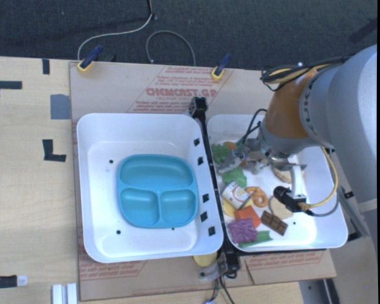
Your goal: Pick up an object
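Objects: small toy items (250, 211) heaped in right bin (323, 236); left bin (92, 170) holds 1 blue divided plate (157, 190). Gripper (250, 160) low over heap; grip state cannot be told.

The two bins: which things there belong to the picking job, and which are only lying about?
For the job:
gripper, over the right bin
small items there: pretzel, purple piece, brown bar

Lying about:
blue divided plate in the left bin
clamps
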`<state>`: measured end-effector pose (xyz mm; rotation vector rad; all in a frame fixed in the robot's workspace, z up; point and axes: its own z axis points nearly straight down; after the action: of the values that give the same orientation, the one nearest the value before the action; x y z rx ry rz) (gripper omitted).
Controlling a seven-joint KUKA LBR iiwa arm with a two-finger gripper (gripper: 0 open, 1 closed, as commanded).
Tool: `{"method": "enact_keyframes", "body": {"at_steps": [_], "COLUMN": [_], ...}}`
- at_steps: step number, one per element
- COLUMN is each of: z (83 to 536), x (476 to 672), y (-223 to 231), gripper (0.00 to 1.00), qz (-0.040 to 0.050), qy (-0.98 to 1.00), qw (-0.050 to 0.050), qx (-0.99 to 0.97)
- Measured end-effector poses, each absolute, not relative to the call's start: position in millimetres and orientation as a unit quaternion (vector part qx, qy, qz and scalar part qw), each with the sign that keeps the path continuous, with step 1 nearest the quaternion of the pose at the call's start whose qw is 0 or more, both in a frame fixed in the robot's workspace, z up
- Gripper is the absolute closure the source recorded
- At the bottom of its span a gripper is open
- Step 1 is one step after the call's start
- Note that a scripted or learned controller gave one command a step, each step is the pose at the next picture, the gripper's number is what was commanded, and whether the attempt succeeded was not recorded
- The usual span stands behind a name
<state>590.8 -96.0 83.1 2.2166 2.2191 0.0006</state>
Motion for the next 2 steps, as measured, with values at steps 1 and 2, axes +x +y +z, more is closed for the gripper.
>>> {"method": "enact_keyframes", "body": {"at_steps": [1, 2], "z": [96.8, 96.0], "x": [592.4, 592.1], "y": [-96.5, -96.5], "gripper": [1.0, 0.0], "qz": [0.0008, 0.0005], "qy": [0.707, 0.708], "qw": [0.003, 0.002], "qx": [0.707, 0.707]}}
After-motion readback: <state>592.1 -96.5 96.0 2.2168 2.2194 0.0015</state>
